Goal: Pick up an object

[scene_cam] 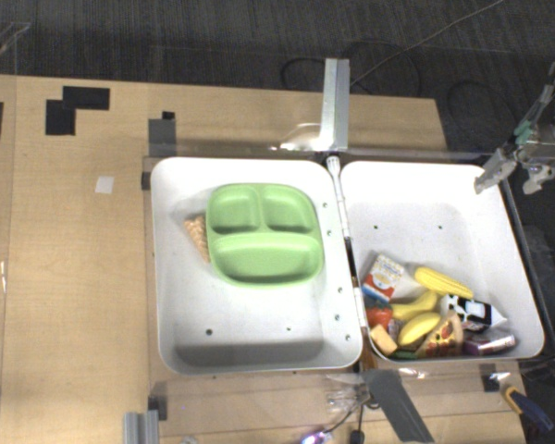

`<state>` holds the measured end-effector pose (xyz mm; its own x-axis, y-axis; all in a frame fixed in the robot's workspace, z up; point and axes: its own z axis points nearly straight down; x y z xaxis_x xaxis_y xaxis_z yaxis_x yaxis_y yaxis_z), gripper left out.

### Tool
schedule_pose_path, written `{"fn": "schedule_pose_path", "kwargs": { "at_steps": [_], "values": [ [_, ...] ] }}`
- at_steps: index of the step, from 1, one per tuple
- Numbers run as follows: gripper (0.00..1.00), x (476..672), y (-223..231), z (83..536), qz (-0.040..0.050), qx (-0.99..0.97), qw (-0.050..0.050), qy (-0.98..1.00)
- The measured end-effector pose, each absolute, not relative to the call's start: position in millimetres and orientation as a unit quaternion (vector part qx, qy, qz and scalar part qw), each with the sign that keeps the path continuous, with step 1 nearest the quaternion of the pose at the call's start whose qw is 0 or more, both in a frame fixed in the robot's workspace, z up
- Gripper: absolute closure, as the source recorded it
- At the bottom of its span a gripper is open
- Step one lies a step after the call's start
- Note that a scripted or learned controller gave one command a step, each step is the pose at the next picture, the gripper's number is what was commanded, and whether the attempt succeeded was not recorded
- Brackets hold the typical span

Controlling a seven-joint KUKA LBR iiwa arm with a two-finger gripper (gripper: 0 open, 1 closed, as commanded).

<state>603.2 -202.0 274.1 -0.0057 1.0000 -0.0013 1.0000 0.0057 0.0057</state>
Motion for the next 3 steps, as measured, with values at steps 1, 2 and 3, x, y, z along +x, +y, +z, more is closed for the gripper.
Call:
{"fn": "schedule_pose_path", "kwargs": {
  "at_steps": [1, 2, 3],
  "values": [
    [0.0, 596.0, -176, 171, 0.0011, 0.762, 0.001, 0.647],
    [0.0, 554.2, -130, 92, 0.005, 0.637, 0.009, 0.771],
    [1.0, 556.6, -128, 104, 0.0081, 0.636, 0.01, 0.771]
  ]
}}
